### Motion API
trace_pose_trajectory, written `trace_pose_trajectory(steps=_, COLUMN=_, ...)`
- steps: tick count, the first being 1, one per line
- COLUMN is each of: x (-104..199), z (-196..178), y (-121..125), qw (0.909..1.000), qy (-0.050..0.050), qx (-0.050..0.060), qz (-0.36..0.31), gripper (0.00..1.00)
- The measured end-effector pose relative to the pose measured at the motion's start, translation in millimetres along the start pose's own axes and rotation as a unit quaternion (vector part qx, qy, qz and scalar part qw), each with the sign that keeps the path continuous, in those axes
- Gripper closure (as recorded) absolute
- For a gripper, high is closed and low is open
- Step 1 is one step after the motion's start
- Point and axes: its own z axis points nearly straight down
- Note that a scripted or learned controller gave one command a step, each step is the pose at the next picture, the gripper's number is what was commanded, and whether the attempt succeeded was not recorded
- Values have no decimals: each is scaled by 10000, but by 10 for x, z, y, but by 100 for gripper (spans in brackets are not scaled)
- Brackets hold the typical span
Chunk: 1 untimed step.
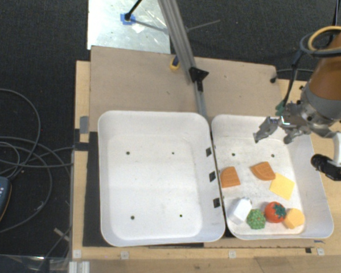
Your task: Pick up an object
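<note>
Nearby, orange wedges, yellow slice, strawberry

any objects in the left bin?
No, the left bin shows bare white floor; the red tomato and other pieces lie in the right bin.

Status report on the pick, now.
Gripper open, holding nothing, above the far end of the right bin. Toy foods clustered at its near end, orange wedge closest. Nothing in the way.

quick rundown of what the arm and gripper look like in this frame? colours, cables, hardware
The arm has a grey body with a broad orange band above the wrist. A yellowish cable loops at its top, with dark cables alongside. The gripper is grey metal with two slim fingers. A black fitting sticks out below the wrist.
</note>
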Motion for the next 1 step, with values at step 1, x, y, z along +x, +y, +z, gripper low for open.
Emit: trace_pose_trajectory(steps=1, x=-2, z=-25, y=7, qw=10000, qy=-4, qx=-23, qz=7, gripper=0)
